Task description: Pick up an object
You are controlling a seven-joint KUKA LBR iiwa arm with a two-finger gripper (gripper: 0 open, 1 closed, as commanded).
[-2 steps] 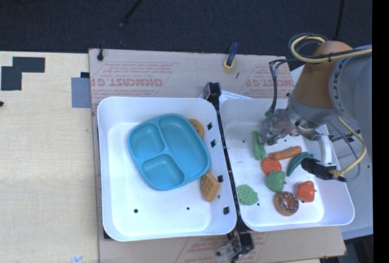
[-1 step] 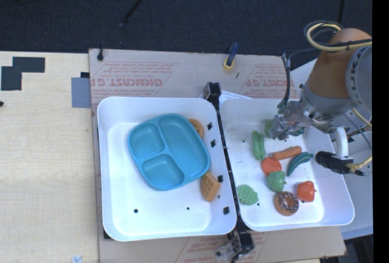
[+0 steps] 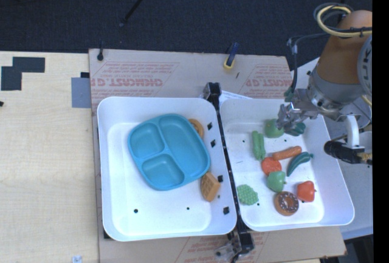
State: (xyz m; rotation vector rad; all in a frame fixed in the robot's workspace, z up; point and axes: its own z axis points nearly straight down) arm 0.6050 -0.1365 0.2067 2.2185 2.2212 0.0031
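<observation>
1. My gripper (image 3: 290,119) hangs over the upper part of the right bin (image 3: 340,207), low against the floor of it. A small green toy vegetable (image 3: 273,130) lies just beside the gripper tip, at about 8 o'clock from it, and looks to be touching or nearly so.
2. Whether the gripper is clamped on anything I cannot tell; its tip is a dark, blurred cluster from this slant.
3. That green piece is the nearest thing to take. It is roundish, with no clear long axis.
4. The next candidates lie farther off at 7 o'clock: a green pickle-like piece (image 3: 259,145) standing roughly 12-to-6, and a carrot (image 3: 285,152) lying roughly 2-to-8.
5. Lower in the same bin sit a tomato-red piece (image 3: 270,165), a dark green pepper (image 3: 299,162), a doughnut (image 3: 285,203) and a red pepper (image 3: 306,191), all well apart from the gripper.
6. My arm (image 3: 340,67) comes in from 3 o'clock, the wrist pitched down and toward 9 o'clock.
7. The left bin (image 3: 121,213) holds a blue divided plate (image 3: 168,150), far from my reach line.
</observation>
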